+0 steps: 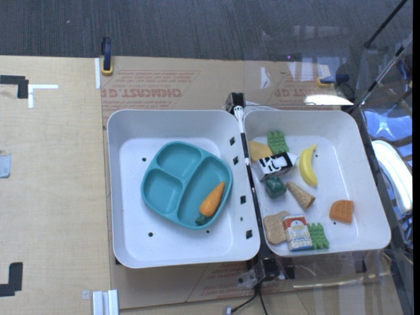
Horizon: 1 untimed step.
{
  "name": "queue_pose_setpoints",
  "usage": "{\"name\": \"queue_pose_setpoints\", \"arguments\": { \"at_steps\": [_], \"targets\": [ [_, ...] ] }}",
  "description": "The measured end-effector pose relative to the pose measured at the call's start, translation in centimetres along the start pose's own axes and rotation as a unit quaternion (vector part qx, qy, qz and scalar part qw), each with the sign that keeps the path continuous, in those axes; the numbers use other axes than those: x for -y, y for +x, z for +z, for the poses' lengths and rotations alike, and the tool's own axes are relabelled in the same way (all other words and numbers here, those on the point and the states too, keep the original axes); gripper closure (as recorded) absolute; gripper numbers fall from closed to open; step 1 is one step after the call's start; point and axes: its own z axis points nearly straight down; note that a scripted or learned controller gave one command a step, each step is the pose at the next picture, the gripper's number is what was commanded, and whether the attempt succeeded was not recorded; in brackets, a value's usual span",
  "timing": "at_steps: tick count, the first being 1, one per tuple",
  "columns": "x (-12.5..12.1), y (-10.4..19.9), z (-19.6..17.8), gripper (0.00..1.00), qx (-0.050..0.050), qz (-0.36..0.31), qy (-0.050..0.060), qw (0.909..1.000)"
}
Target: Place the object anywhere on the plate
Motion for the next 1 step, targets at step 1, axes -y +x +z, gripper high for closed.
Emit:
{"name": "queue_pose_setpoints", "arguments": {
  "at_steps": [1],
  "targets": [
    [0.12, 0.11, 0.03, 1.0, 0.0, 0.0, 0.001, 1.0]
  ]
}}
